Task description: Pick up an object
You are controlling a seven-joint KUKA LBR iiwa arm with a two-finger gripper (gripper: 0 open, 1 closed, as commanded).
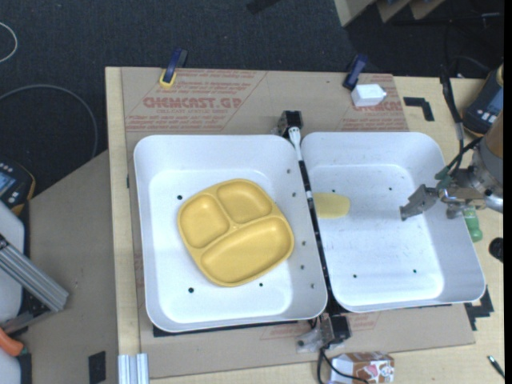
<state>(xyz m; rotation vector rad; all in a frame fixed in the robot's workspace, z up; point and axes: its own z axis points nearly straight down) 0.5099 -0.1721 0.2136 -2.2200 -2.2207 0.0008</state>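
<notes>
A yellow divided plate (234,232) lies in the middle of the left bin (152,214). In the right bin (384,270), a small pale yellow piece (331,206) rests on the floor close to the left wall. My gripper (419,199) hangs over the right part of the right bin, about a hand's width to the right of the pale piece and apart from it. Nothing shows held in it. A small green object (474,225) sits at the bin's right rim, just below the wrist.
Both bins stand on a cardboard sheet (240,102). Blue clamps (171,66) (354,72) and a white block (368,95) sit along its back edge. A black bracket (291,123) joins the bins at the back. A small packet (372,368) lies by the front edge.
</notes>
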